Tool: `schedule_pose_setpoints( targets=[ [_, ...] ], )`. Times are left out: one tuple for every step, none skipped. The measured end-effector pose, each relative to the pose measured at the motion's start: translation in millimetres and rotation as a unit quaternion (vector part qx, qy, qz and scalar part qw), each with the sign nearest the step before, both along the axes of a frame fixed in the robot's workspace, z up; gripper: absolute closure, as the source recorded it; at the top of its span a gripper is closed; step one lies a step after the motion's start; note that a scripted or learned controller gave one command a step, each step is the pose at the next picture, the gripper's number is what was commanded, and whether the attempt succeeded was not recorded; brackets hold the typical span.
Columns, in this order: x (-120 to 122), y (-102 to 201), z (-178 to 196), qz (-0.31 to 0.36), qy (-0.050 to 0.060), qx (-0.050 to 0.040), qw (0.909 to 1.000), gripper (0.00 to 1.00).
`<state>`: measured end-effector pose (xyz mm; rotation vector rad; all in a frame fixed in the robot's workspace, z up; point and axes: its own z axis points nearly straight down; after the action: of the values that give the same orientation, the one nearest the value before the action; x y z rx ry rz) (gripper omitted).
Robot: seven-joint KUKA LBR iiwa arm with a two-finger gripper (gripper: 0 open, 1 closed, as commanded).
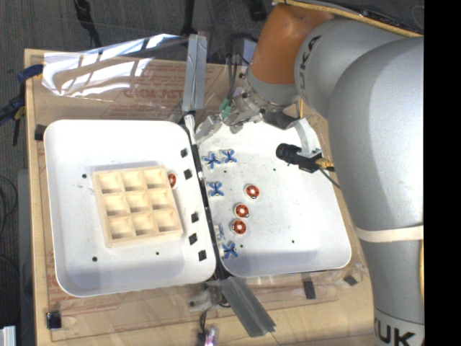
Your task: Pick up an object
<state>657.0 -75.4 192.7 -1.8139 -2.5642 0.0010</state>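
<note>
Success at this step looks to depend on choosing a piece with open floor around it. The grey two-finger gripper (pixel 232 114) sits at the far rim of the right-hand shallow white bin (pixel 317 225), beyond the upper blue jacks — its opening cannot be told, and nothing shows held. In that bin lie small blue jack-shaped pieces (pixel 219 158), one (pixel 215 188) nearer, another (pixel 229 249) by the near rim, plus three orange-red rings (pixel 251 191), the likeliest targets, being well apart from walls. A straight descent, centred, seems wise. The left-hand shallow white bin (pixel 65 193) holds a pale wooden nine-cell tray (pixel 137 203) with one orange-red ring (pixel 172 181) beside it.
</note>
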Motion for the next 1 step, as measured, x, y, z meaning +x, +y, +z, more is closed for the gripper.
schedule_pose_setpoints(
  targets=[
    [-1.0,-77.0,-65.5,-0.014,0.002,0.0002,0.9999,0.00]
  ],
)
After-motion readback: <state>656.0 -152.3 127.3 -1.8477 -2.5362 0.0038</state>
